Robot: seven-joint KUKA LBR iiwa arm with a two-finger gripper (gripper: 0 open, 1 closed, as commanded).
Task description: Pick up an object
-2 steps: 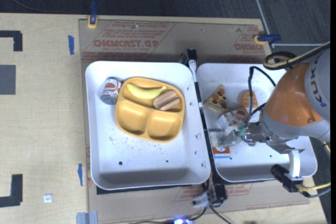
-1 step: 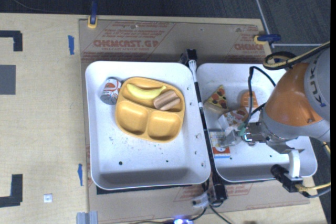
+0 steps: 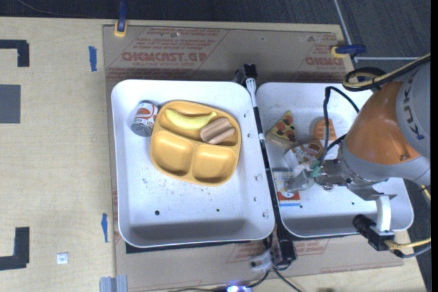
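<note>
Gripper [image 3: 301,173] low in right bin [image 3: 404,215], among clutter beside pizza slice [image 3: 282,128]; finger state, hold: cannot tell. Risk: crowded items deflect fingers, grasp slips.

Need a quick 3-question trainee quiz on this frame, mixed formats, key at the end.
1. True or false: the yellow divided tray lies in the left bin.
2. The pizza slice toy is in which bin? A) left B) right
3. Fill in: the small can sits against the tray's ____ edge, as the camera sees it.

Key: 1 true. 2 B. 3 left. Extra note: the gripper is low over the clutter in the right bin, and the tray's far section carries a banana and a hot dog.
</note>
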